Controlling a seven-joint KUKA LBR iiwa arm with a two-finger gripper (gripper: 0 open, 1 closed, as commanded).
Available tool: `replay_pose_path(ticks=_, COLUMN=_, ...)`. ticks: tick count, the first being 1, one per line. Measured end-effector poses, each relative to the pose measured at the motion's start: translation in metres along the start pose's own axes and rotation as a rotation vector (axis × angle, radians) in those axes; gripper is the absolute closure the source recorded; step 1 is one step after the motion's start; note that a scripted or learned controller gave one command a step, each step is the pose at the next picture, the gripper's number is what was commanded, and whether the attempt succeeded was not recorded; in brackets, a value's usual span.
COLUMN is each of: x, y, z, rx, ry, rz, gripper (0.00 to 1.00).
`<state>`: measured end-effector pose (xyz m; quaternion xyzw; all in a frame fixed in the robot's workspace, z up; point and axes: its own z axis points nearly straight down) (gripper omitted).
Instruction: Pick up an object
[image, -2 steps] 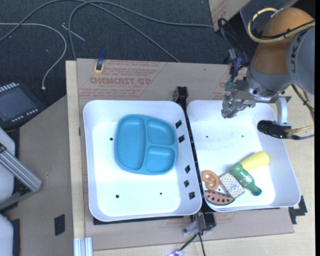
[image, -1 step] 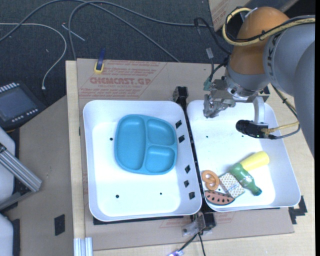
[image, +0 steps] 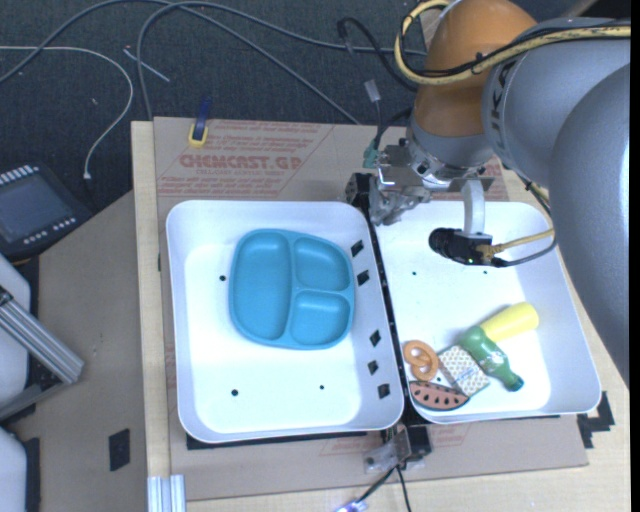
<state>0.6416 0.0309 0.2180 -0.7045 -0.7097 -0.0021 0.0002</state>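
So far nothing is lifted: the tool (image: 392, 205), its grip unclear, hovers far from the green bottle (image: 491, 354).

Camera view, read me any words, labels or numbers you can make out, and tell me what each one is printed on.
"CHEMCAST GP", roughly: large red letters on the brown board behind the left bin; the end of the word is hard to make out.
Smaller red lines above and below that word on the same board: too blurred to read.
Dark device at the left edge: no legible text.
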Motion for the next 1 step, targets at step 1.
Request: replay_pose_path(ticks=1, x=0.0543, y=-0.0003, z=0.0067, rx=0.002, ry=-0.001, rz=0.001, gripper=1.00)
